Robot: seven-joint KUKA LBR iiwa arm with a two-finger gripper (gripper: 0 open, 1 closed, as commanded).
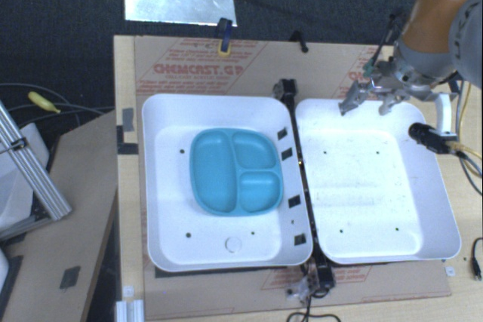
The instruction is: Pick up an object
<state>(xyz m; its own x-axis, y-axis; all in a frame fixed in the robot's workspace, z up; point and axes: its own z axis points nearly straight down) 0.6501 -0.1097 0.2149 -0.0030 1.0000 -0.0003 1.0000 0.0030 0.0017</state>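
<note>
One blue divided plate [235,170] fills the left bin [162,132].

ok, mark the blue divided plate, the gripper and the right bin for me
blue divided plate [235,171], camera view, on its middle where the dividers meet.
gripper [370,103], camera view, midway between the fingers' tips.
right bin [370,185], camera view, on its bare white floor.

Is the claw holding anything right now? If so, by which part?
Nothing is held. The claw hangs open over the far edge of the right shallow white bin, with no object between its fingers. The blue divided plastic plate lies untouched in the left bin.
</note>
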